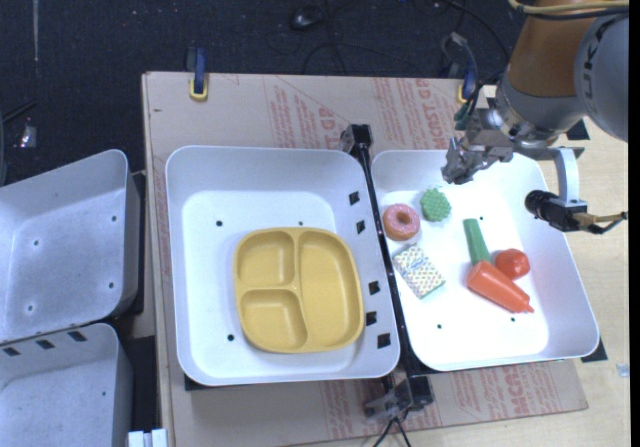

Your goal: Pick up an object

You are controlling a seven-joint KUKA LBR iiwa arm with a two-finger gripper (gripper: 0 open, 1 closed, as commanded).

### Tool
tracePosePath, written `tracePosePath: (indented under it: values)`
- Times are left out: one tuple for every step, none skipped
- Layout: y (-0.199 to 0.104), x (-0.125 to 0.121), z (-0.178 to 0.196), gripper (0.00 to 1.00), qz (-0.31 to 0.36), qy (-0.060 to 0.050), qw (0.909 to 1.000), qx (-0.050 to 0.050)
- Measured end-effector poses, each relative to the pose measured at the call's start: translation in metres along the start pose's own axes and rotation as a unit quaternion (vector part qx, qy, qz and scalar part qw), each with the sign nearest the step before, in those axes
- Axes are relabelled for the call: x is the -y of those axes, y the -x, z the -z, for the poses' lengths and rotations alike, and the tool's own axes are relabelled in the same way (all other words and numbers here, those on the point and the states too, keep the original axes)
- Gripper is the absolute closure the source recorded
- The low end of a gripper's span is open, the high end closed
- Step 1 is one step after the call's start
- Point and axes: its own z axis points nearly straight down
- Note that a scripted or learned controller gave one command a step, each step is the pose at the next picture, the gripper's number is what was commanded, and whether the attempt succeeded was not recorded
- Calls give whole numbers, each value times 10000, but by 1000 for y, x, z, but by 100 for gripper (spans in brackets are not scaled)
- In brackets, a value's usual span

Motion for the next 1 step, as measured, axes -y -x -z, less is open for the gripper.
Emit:
tracePosePath:
  values:
    - [-56, -3, 11, 100, 6, 14, 10000, 2]
